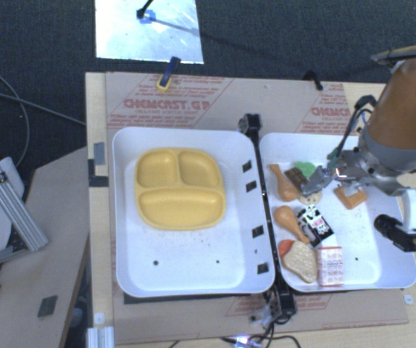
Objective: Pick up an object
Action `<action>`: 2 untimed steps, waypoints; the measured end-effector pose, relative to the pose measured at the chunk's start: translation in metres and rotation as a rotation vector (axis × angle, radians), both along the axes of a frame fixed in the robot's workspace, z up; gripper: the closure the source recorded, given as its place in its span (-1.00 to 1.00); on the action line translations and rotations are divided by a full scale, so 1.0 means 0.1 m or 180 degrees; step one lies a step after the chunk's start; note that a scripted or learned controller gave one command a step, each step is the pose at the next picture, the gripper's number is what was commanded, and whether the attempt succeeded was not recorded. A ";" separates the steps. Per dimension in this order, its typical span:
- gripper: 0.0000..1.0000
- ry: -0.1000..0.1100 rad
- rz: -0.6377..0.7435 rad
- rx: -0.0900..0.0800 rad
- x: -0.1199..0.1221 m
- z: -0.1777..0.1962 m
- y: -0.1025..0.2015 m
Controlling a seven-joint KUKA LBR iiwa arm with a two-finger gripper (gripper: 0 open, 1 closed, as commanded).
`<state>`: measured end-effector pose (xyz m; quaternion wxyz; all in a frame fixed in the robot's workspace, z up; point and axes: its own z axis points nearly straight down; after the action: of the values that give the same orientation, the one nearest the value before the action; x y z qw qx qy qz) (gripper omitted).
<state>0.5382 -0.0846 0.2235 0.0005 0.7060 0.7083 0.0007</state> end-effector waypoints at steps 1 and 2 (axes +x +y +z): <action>-1.00 0.0015 0.0013 0.0007 -0.53 -0.05 0.42; -1.00 -0.0023 0.0018 0.0003 -0.50 0.56 0.75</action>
<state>0.4884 -0.0097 0.2795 0.0027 0.7040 0.7102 0.0036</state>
